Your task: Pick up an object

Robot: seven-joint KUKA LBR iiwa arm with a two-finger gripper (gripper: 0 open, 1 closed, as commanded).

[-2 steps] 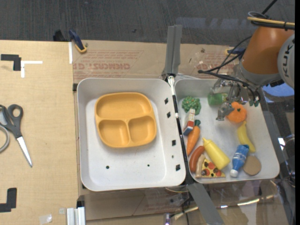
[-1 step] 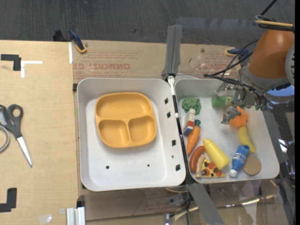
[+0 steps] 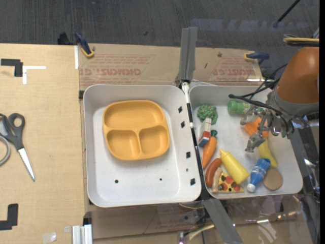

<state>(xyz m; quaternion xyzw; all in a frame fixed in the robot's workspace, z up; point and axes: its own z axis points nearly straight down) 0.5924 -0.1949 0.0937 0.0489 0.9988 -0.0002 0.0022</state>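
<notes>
Overhead, arm above right bin, gripper pointing down.

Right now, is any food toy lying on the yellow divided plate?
No, the yellow divided plate bears nothing; the toys lie in the right bin.

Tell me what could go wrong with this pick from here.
The tool hangs over a crowded corner of the right bin, so it may nudge the yellow piece or the orange piece instead of gripping one cleanly. The blue bottle and mustard bottle lie close together; closing there could catch two.
</notes>
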